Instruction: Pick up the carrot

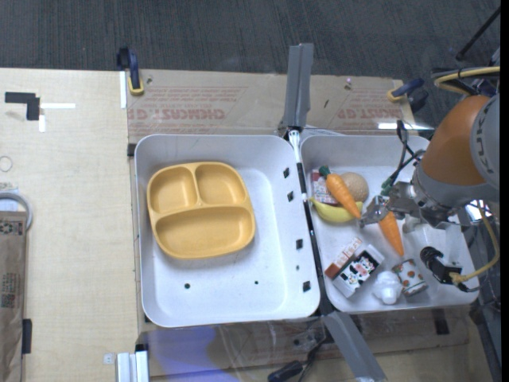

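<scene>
The camera view shows the gripper (380,213) low in the right bin (445,297), its fingers seemingly closed around the top of one carrot (390,233) to lift it, while another carrot (343,194) rests on the banana (334,212) nearby.

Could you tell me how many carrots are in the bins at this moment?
2. One carrot lies in the right bin across the banana, near the divider. The other carrot is further right, at the gripper. More could be hidden beneath the arm.
</scene>
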Tool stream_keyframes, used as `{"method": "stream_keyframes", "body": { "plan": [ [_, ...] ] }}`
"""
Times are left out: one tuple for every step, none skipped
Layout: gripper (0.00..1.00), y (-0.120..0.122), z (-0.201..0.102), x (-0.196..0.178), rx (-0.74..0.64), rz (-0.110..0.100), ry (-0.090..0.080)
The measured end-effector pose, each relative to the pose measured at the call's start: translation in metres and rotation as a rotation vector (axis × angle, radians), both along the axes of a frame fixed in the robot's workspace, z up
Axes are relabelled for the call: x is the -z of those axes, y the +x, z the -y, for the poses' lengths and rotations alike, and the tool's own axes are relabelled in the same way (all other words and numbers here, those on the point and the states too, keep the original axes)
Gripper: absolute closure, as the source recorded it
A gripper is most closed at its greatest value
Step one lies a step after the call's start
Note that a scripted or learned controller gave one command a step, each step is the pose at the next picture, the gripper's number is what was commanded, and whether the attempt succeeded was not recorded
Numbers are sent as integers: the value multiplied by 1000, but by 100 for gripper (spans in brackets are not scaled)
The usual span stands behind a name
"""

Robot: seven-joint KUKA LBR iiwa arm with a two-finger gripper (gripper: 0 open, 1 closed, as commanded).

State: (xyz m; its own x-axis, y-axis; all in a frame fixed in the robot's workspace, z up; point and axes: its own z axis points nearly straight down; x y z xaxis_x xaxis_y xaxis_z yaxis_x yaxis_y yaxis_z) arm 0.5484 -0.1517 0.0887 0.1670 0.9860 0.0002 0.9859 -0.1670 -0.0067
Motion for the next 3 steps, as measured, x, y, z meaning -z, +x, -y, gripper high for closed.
{"method": "stream_keyframes", "body": {
  "plan": [
    [100, -1, 1, -6, 3, -5, 1],
    [100, -1, 1, -13, 5, -10, 2],
    [100, -13, -91, -189, -24, 2, -3]
  ]
}}
